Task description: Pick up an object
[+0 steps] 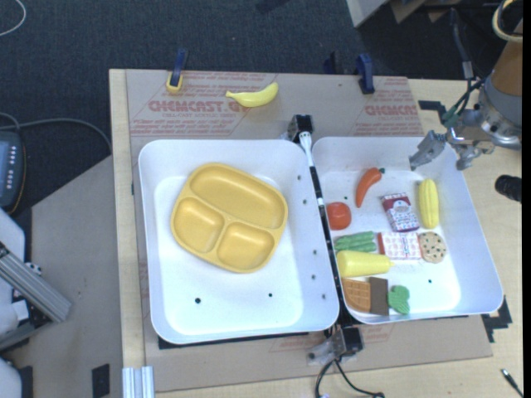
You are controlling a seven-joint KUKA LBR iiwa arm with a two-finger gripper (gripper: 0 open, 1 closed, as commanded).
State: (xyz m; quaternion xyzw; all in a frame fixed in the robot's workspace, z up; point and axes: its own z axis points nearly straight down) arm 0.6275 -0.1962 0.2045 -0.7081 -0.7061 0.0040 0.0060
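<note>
- Camera view: 2 shallow white bins sit side by side on the counter (124, 139). The left bin (158, 214) carries a yellow divided tray (228, 216); the right bin (477, 239) carries all the small toy foods.
- Candidate objects in the right bin: an orange-red chili pepper (366, 185), a red tomato (338, 215), a yellow corn cob (428, 203), a red packet (400, 212), a cookie (431, 246), a green bean pod (356, 241), a yellow oblong piece (362, 263), a waffle (358, 293) and a green leafy piece (399, 298).
- A toy banana (254, 96) lies outside both bins on the counter's far edge.
- Gripper (446, 148): poised over the far right corner of the right bin, just beyond the corn cob. The jaws appear spread, with nothing between them.
- Step in hand, by judgement: approach. No object is lifted or touched; every item rests on the bin floor.
- Next move, by judgement: pick 1 target, align over it, descend, then clamp. The corn cob is nearest and the chili pepper lies apart from its neighbours, so either offers cleaner access.
- Caution: the packet, the cookie and the items nearer the front edge lie touching or close together; a descent there risks a nudge or a double catch.
</note>
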